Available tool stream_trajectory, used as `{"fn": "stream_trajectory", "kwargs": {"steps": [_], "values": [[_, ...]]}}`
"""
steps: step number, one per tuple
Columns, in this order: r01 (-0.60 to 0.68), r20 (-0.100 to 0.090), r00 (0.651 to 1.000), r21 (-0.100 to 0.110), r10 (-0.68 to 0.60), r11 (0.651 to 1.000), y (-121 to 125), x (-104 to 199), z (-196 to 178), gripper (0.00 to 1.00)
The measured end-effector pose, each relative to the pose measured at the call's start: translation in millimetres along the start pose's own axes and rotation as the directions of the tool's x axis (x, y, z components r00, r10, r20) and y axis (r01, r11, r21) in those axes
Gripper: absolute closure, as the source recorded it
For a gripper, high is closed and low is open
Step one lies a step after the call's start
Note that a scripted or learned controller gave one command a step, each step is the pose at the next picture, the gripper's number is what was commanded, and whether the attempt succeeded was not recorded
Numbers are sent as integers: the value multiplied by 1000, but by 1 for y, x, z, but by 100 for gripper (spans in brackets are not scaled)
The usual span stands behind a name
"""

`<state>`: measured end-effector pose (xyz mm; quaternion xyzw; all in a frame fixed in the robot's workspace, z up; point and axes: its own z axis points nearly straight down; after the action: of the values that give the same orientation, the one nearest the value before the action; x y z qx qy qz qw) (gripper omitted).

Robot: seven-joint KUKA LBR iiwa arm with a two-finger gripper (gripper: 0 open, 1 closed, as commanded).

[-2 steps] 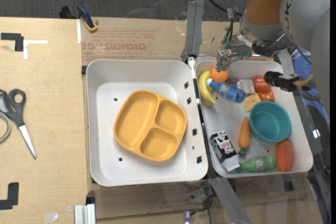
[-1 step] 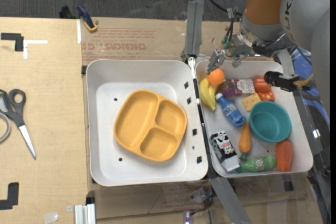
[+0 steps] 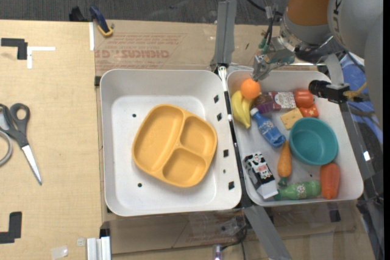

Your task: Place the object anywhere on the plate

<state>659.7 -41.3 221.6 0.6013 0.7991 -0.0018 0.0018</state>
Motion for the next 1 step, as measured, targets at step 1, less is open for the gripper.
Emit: {"fn": "stream_trajectory", "kwargs": {"steps": [1], "values": [[88, -4, 996, 0, -88, 996, 10, 37, -2, 100]]}}
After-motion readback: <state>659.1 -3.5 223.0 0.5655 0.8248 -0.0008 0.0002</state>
